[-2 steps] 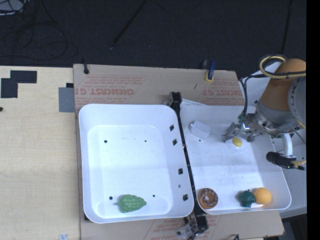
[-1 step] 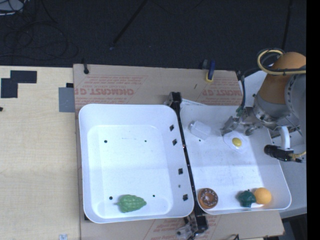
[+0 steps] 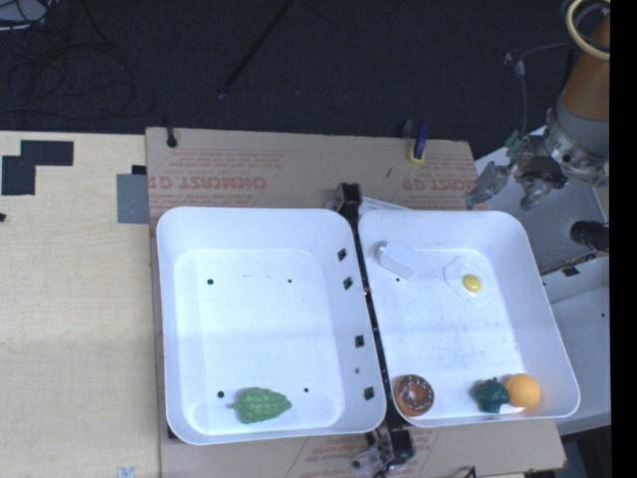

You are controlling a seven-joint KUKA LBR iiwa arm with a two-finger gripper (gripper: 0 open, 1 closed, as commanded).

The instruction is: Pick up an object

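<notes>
1. Jaw state: cannot tell; 2-finger gripper small and cluttered at the upper right, hanging outside the right white bin's far corner, nothing visibly between the jaws.
2. Nearest candidate: flat white fried-egg toy with yellow yolk, lying in the right bin's far half; thin and low, probably hard to pinch.
3. Just left of it, a pale translucent flat piece, barely distinct from the bin floor; poor target.
4. Along the near wall: round brown chocolate doughnut toy, dark green lumpy toy touching an orange ball.
5. Best judged pick: the doughnut, standing apart from its neighbours; descend centred, straddling its width.
6. Avoid the touching pair; likely to roll apart.
7. Left white bin: 1 light green bumpy leafy toy, well apart, far reach.
</notes>
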